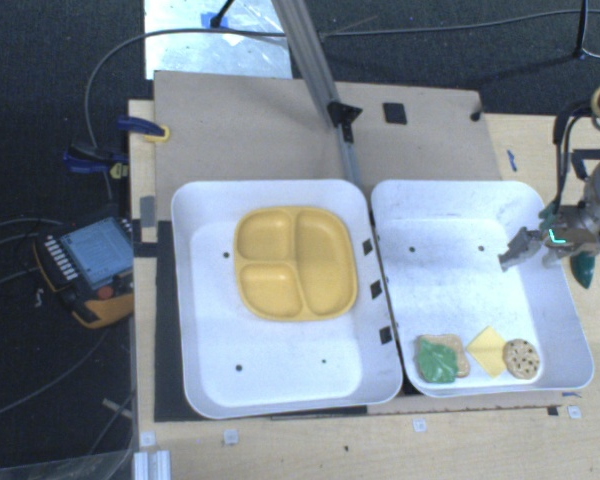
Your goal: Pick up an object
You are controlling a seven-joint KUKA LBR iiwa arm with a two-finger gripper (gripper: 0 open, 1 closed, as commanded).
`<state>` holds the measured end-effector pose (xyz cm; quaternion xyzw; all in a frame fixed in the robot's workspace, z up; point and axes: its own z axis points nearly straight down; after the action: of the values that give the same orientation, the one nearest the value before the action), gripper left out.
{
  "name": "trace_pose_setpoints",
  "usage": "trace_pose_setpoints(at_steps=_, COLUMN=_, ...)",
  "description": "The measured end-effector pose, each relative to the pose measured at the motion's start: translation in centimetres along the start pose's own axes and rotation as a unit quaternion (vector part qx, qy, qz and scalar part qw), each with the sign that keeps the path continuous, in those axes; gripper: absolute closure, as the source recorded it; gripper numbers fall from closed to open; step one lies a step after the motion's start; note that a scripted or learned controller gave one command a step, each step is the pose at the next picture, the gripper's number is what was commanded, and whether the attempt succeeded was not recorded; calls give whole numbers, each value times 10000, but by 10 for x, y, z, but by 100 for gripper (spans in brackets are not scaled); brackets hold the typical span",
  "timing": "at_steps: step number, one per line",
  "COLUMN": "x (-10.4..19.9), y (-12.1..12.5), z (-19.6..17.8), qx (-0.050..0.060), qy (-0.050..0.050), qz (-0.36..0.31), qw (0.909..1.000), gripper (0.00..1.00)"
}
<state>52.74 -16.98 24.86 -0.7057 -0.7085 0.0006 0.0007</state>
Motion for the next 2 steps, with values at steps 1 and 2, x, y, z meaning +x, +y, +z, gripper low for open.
trace_pose_setpoints(at_steps=1, x=0, y=1, z=-1, qx=-16, qy=-4, qz=-2, qw=10000, gripper=0)
trace_pose_setpoints(at_steps=2, x=-9, y=-4, z=52, qx=-1, qy=0, qz=16, qw=10000, gripper=0)
